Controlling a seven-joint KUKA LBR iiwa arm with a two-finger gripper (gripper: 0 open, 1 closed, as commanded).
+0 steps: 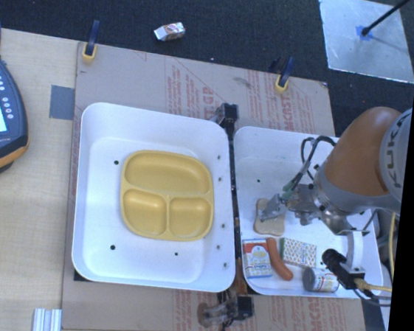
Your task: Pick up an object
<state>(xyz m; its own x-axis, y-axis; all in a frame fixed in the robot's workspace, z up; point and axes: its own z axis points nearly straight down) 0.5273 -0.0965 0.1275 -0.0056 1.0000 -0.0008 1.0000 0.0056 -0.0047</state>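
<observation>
The gripper (275,206) is hovering over a tan object (269,223) lying in the right bin (264,153); whether it is open or closed cannot be determined, possibly touching.

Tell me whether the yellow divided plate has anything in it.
Empty: all three compartments of the yellow plate show bare yellow, in the left bin.
</observation>
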